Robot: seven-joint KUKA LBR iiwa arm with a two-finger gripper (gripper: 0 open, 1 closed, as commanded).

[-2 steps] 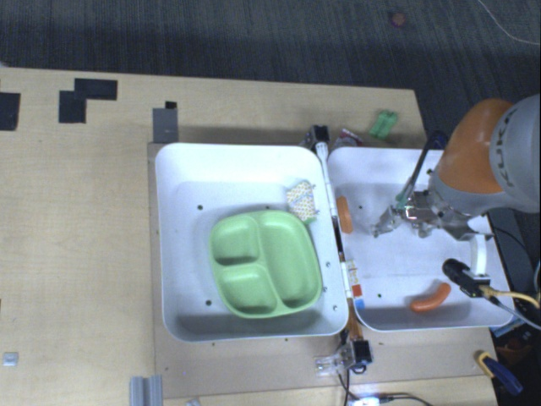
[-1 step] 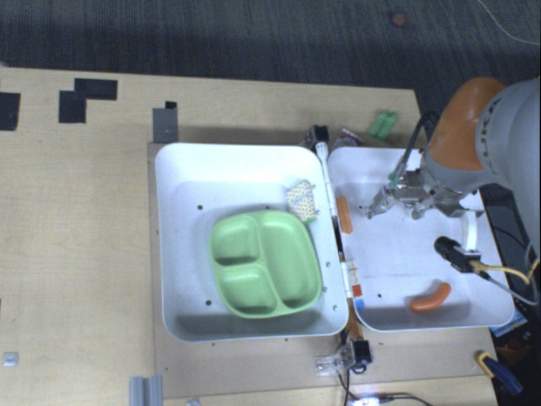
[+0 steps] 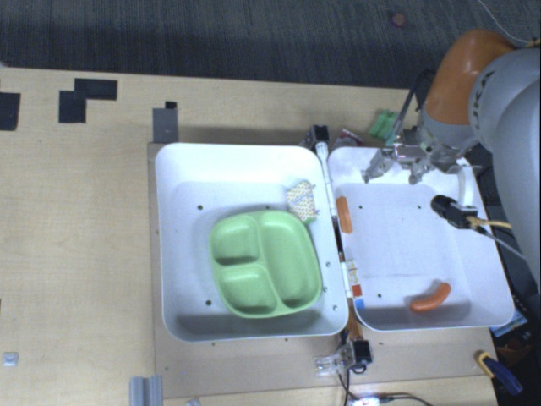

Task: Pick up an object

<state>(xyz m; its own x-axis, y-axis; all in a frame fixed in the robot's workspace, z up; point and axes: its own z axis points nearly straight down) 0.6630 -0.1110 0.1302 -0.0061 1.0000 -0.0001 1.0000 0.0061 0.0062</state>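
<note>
The right bin (image 3: 397, 260) holds an orange sausage-shaped piece (image 3: 430, 297) near its front right corner. A slim orange stick (image 3: 344, 214) lies against the same bin's left wall. My gripper (image 3: 393, 174) hangs over the back edge of the right bin, open, with nothing between its fingers (image 3: 371, 172). It is well behind the sausage piece and to the right of the stick. In the left bin (image 3: 182, 227) a green divided plate (image 3: 265, 262) lies flat. A small patterned white object (image 3: 301, 198) sits at the plate's back right corner.
A green object (image 3: 385, 127) lies on the bench just behind the right bin. The ridge between the two bins (image 3: 336, 235) runs front to back. The arm's grey body and orange band (image 3: 461, 79) stand over the right bin's back right corner.
</note>
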